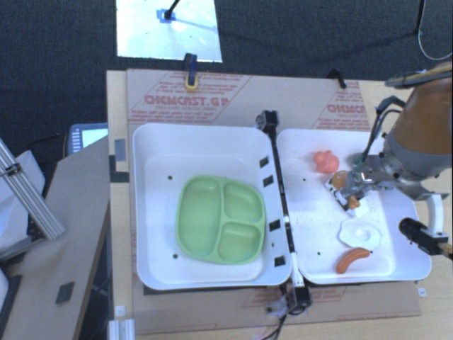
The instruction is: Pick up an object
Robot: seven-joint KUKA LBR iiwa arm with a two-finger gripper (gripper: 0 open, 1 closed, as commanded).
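The gripper [352,190] sits low over a small orange toy [340,180] (light, hard, probably slippery); its grip cannot be told.

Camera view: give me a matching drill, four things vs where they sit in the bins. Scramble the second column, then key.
Things:
1. green plate
2. pink toy
3. fried egg
4. sausage

Places:
A. right bin, near its front edge
B. left bin
C. right bin, toward the back
D. right bin, between the gripper and the sausage

Pairs: 1-B, 2-C, 3-D, 4-A
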